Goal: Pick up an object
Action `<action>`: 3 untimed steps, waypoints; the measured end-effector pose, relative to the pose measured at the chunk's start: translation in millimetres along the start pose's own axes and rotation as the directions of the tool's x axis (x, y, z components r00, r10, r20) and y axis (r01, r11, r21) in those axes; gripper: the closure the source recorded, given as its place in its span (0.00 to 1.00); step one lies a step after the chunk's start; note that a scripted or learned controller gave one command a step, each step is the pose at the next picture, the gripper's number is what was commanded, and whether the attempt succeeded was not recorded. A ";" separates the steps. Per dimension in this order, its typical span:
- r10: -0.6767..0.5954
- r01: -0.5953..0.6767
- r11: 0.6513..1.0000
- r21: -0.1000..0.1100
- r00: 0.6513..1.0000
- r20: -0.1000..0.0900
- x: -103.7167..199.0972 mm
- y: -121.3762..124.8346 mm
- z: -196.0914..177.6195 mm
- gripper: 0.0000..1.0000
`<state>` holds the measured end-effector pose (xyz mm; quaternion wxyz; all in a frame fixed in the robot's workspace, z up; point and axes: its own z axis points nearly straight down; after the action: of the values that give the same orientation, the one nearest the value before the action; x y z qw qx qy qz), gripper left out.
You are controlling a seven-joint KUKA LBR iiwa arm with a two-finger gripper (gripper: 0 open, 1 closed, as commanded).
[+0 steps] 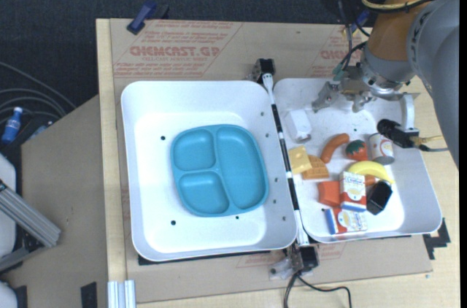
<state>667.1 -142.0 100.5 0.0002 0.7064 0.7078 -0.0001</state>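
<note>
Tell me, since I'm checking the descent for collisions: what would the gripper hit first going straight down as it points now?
Probably the bare floor of the right bin near its back edge. The gripper hangs above that open patch; the white block lies nearer the camera, seemingly off its line, though depth is unclear.

Mixed small objects (343, 186) heaped, right bin (427, 208).

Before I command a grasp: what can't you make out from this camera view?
- Gripper: finger state unclear, small and blurred against the right bin.
- Small cartons: labels too small to read.
- Black object: identity unclear, overlapping the banana.
</note>
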 end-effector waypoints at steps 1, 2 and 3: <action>0.002 -0.002 1.000 0.003 1.000 -0.001 18.3 -45.3 16.2 0.00; 0.001 -0.001 1.000 -0.001 1.000 0.000 22.6 -0.2 15.4 0.00; 0.000 0.000 1.000 -0.003 1.000 0.000 22.9 0.5 4.9 1.00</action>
<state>667.5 -119.1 95.6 0.0013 0.7065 0.7077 0.0009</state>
